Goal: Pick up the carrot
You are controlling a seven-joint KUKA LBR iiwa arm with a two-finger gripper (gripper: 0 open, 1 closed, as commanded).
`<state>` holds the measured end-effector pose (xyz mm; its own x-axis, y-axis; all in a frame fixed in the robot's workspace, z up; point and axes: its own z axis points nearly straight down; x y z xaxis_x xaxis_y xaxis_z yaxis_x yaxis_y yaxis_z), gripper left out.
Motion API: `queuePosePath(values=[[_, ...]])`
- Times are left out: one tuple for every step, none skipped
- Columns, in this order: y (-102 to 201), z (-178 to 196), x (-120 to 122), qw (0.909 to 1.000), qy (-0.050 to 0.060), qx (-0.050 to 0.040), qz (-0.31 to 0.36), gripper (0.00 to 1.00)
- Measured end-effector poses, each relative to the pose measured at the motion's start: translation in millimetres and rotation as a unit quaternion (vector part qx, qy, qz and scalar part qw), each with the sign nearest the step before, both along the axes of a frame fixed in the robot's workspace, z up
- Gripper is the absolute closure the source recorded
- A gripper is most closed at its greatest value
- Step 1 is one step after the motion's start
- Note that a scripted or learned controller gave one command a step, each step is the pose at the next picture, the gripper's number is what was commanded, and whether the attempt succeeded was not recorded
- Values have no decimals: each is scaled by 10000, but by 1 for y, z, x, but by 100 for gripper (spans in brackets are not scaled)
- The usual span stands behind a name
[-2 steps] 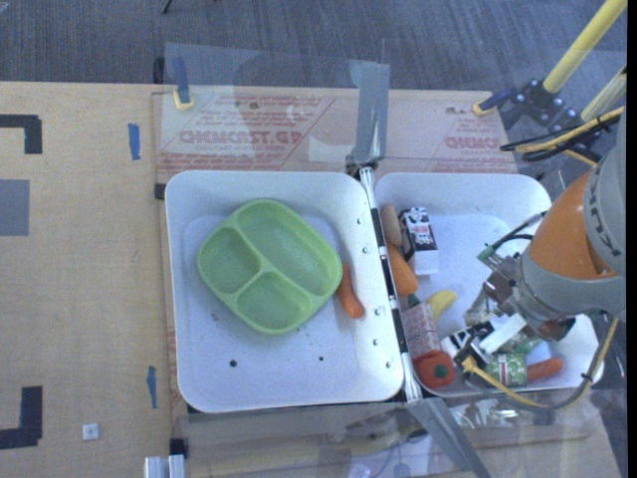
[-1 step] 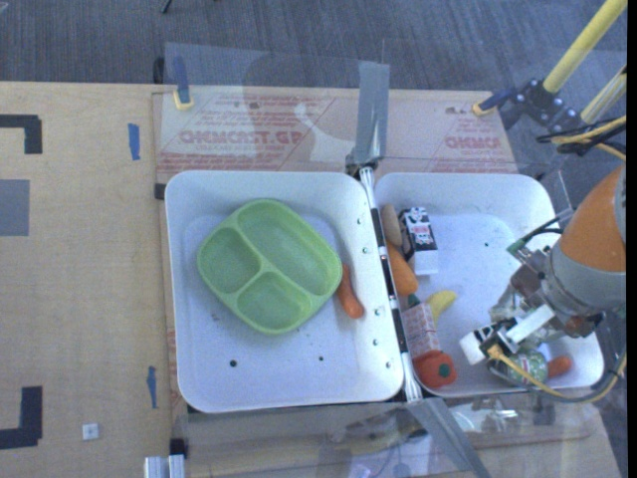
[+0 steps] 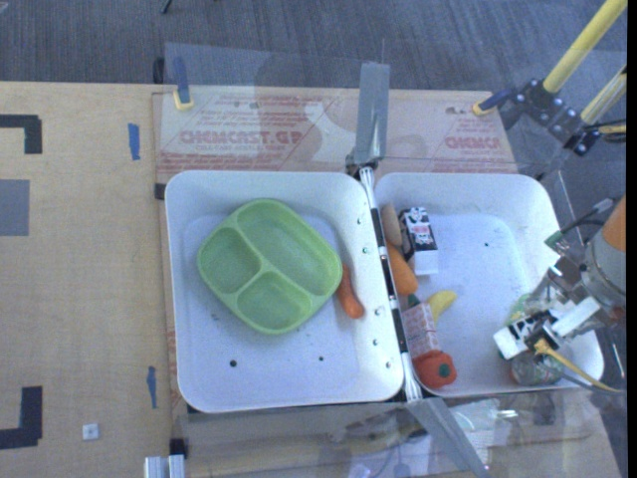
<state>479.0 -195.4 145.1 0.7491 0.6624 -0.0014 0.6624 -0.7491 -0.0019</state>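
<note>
Two white bins sit side by side. Left bin (image 3: 199,366): green divided plate (image 3: 269,264), with one carrot (image 3: 349,298) lying just beside its right rim. Right bin (image 3: 518,217): a second carrot-like piece (image 3: 402,270) against the divider, a tomato (image 3: 435,368), and the gripper (image 3: 532,342) at the far right edge, its spread impossible to tell. Risk: a jaw may strike the plate rim or divider and nudge the carrot away.

From my feed I see a pale green divided plate (image 3: 269,264) in the white left bin (image 3: 199,366), an orange carrot (image 3: 349,299) beside it, a red tomato (image 3: 435,369), a yellow piece (image 3: 441,301), and blue tape (image 3: 133,140) on the tan counter (image 3: 80,267).
</note>
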Motion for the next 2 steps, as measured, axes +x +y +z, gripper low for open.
queuePosePath(values=[[-18, 54, 1, 9997, 1, 0, 242, 100], [-12, 19, 14, 9919, 8, 13, 1273, 100]])
